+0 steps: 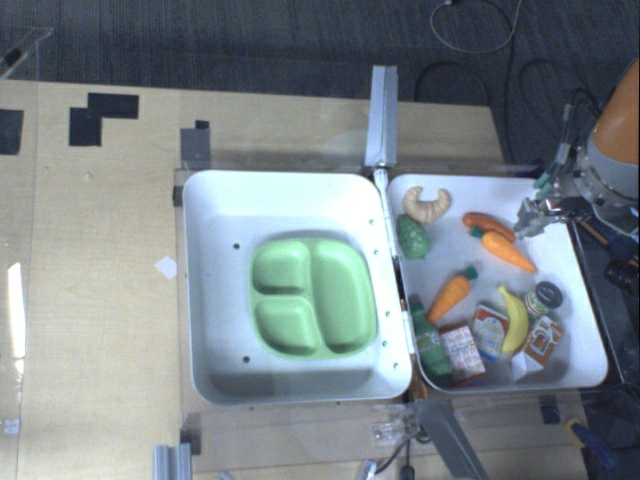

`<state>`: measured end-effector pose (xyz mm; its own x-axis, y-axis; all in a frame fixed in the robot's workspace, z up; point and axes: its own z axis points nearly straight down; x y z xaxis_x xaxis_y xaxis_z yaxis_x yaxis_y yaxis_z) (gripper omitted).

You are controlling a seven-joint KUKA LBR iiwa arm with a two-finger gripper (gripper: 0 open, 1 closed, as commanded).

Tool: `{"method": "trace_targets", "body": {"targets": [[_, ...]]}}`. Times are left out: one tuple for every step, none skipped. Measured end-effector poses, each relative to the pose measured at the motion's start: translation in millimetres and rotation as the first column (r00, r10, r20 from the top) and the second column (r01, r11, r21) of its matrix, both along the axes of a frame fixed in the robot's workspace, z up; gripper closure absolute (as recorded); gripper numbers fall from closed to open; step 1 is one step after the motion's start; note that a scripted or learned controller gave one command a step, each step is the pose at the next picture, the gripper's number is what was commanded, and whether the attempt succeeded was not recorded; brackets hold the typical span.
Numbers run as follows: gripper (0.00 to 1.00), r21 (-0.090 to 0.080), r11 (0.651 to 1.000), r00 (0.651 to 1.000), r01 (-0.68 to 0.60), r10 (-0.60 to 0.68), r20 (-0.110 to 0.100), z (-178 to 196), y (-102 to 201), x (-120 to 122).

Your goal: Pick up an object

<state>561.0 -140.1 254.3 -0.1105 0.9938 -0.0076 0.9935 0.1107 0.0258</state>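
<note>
End effector (530,216): two slim metal fingers at the tip of the grey arm (605,173) with its orange band, poised over the far right edge of the right bin (590,363). The fingers stand narrowly apart with nothing between them.

Right bin contents, placed from the end effector:
- Red-orange pepper-like toy (487,224): just to its left, close to the fingertips but not between them.
- Orange carrot (507,252): just below and slightly left, lying at a slant.
- Beige curved pastry, croissant-shaped (427,204): well to the left, near the bin's far left corner.
- Green leafy vegetable toy (412,237): well to the left, just under the pastry.
- Second orange carrot (449,297): lower left, green top pointing up and right.
- Yellow banana (515,320): below, roughly upright in the view.
- Small dark round jar (547,296): below, just right of the banana.
- Carton with a red and blue label (489,331): below, touching the banana's left side.
- Orange and white packet (541,343): below, at the bin's near right.
- Red and white box (463,354): lower left, against the near wall.
- Green bottle (430,343): lower left, along the bin's left wall.

Left bin (215,298): far to the left, holding a light green divided tray (313,295) with three compartments.

Bench (90,298): pale wood, carrying both bins; black cables (490,28) lie on the dark floor beyond it.
</note>
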Motion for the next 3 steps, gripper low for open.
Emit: {"method": "trace_targets", "body": {"targets": [[1.0, -0.001, 1.0, 1.0, -0.005, 0.005, 0.005, 10, 1, 2], [1.0, 0.003, 1.0, 1.0, 0.007, -0.007, -0.022, -64, -58, -30], [1.0, 0.001, 1.0, 1.0, 0.005, -0.005, -0.016, -54, -57, -27]]}}
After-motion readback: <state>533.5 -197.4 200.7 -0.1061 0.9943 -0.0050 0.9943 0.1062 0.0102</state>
